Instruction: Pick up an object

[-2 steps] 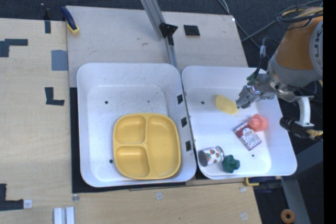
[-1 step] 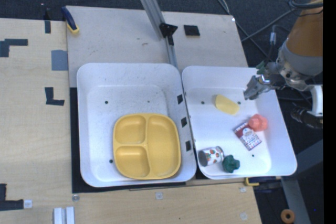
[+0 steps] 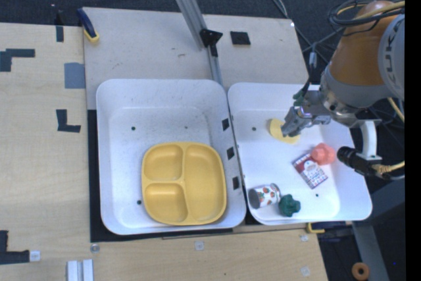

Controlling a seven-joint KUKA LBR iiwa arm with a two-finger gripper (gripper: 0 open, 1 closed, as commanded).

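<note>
Two white bins side by side; right bin taken as landmark. Gripper lowered into its upper middle, right at a small yellow object, apparently touching it. Fingers too blurred to read: cannot tell whether spread, closed, or gripping anything. Probably the reach-and-grasp step, yellow piece the likely target, not yet lifted. Next move calls for closing squarely on it, then rising straight up clear of the bin's wall. Further toward the near edge of that bin: pink lump, red-and-white packet, small can, green piece. Printing on packet and can too small to read. Left of that bin, a yellow divided tray.
</note>
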